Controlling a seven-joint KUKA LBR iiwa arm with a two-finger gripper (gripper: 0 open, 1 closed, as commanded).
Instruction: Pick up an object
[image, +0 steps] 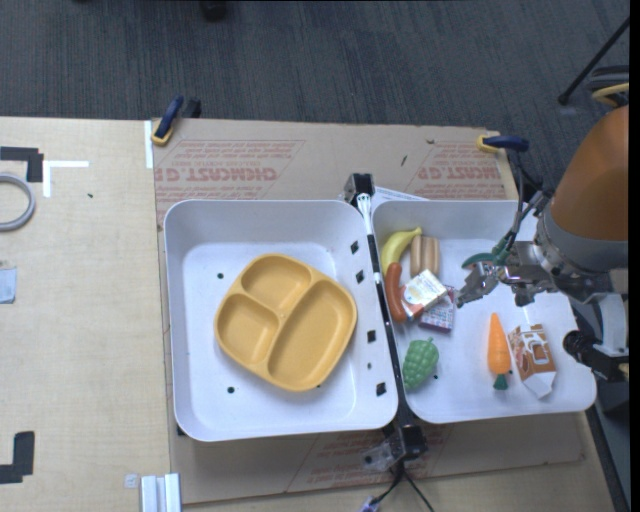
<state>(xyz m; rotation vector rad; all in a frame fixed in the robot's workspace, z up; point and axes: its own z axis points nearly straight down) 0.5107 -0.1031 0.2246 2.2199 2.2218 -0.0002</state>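
Observation:
The right bin (470, 405) holds a pile of toy food. A yellow banana (398, 243), a tan bun (425, 253) and a red sausage (396, 290) lie at its left wall. A white packet (424, 289) rests partly over a purple packet (438, 315). A green bumpy fruit (421, 361) lies nearer the front, with an orange carrot (498, 347) and a small carton (533, 358) to the right. My gripper (472, 277) hovers just right of the white packet. Its two fingers stand open with nothing between them.
In the left bin (190, 330) lies a yellow divided plate (286, 320). The grey-and-orange arm (590, 210) covers the right bin's far right corner. Cardboard (250, 165) lies under both bins, with clamps at its corners.

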